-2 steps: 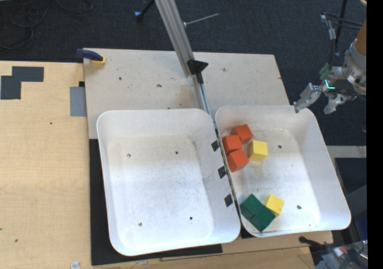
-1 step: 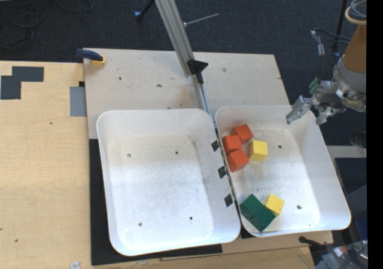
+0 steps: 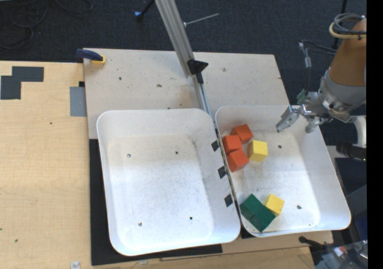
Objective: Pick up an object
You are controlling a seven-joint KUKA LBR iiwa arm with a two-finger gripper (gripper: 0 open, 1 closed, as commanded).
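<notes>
Arm: grey KUKA arm with an orange band above the wrist [image 3: 349,61], reaching in from the right over the upper right corner of the right bin [image 3: 323,166].
Gripper: two-finger gripper [image 3: 299,121] hanging just inside the right bin's upper right corner, above bare bin floor.
Fingers: spread apart, two prongs with a clear gap and nothing between them; one finger [image 3: 287,119] points down and left toward the blocks.
Blocks, upper group: three orange blocks [image 3: 237,147] bunched against the right bin's left edge, a yellow block [image 3: 258,150] touching them on their right.
Blocks, lower group: a green block [image 3: 257,211] at the right bin's lower left corner, a second yellow block [image 3: 275,204] just beside it toward the right.
Left bin: shallow white bin [image 3: 119,136] beside the right one, sharing the middle edge.
Bench fittings: slanted aluminium rail [image 3: 176,28] running from the top down to the bins' shared edge.
Step in hand: approach, by my reading; nothing is grasped, and the gripper stands well apart from both groups.
Next move: travel left across the bin toward a chosen block, then descend with the fingers astride it.
Likely best target: the upper yellow block, since its right face looks free; the orange blocks crowd the bin wall and each other, leaving little room for a finger.
</notes>
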